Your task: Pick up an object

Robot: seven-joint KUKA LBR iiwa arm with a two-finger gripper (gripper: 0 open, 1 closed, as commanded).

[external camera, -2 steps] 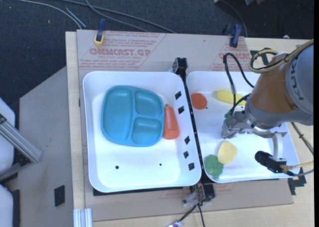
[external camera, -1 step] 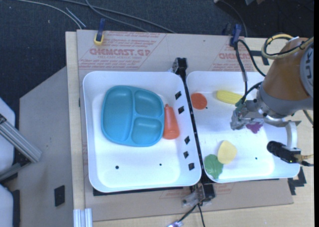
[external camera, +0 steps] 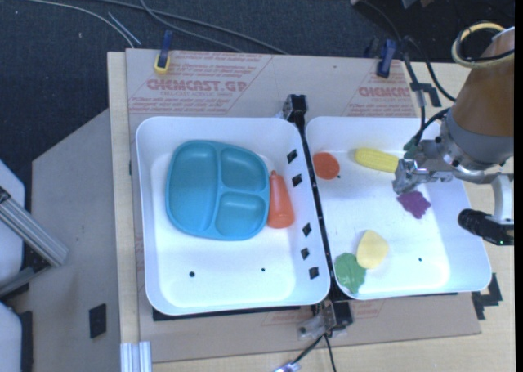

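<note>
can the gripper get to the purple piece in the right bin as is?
Probably yes. The gripper hangs just above the purple piece, which lies apart from the corn cob and yellow piece, so nothing blocks a descent.

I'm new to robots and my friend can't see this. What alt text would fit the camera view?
A robot arm's tool hovers in the right bin above a purple toy, beside a yellow corn cob. The left bin holds a blue divided plate and an orange carrot.
</note>
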